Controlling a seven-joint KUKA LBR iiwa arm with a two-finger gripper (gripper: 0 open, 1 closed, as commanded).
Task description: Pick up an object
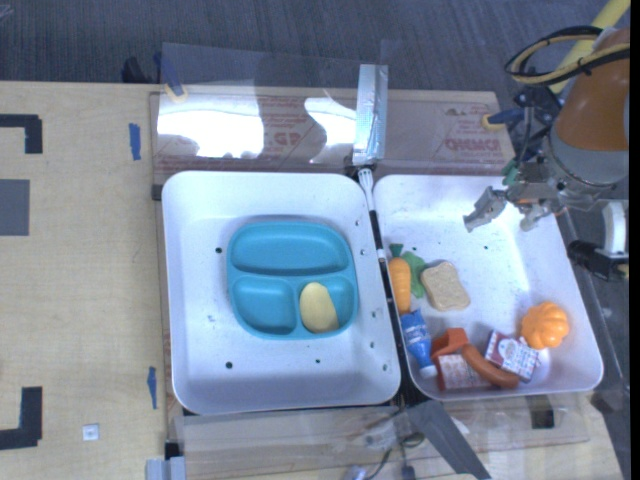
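- Sitting in the left bin point(190, 298): a teal tray point(290, 276) with a yellow lump point(318, 307), perhaps a toy potato or lemon, resting in its lower right compartment; looking smooth, rounded and light, likely slipping under a pinch unless taken across its narrow width
- Lying along the left wall of the right bin point(570, 298): a carrot point(400, 283) with a green top, and below it a small blue bottle point(417, 342); both looking like light, stiff plastic toys, best gripped across the short axis
- Resting just right of the carrot: a bread slice point(445, 286), flat and probably hard to get fingers under, so better pinched at its edges
- Clustering at the bin's lower middle: a red box point(455, 360), a sausage point(487, 368) and a red-and-white packet point(514, 355), touching or overlapping, so risking a crowded grasp
- Sitting apart near the right wall: an orange pumpkin point(545, 324), round, ribbed and free on all sides, seeming the easiest pick
- Hovering over the bare upper part of the right bin: the gripper point(508, 211), fingers spread wide, nothing between them, touching no toy, well apart from the pumpkin and the bread
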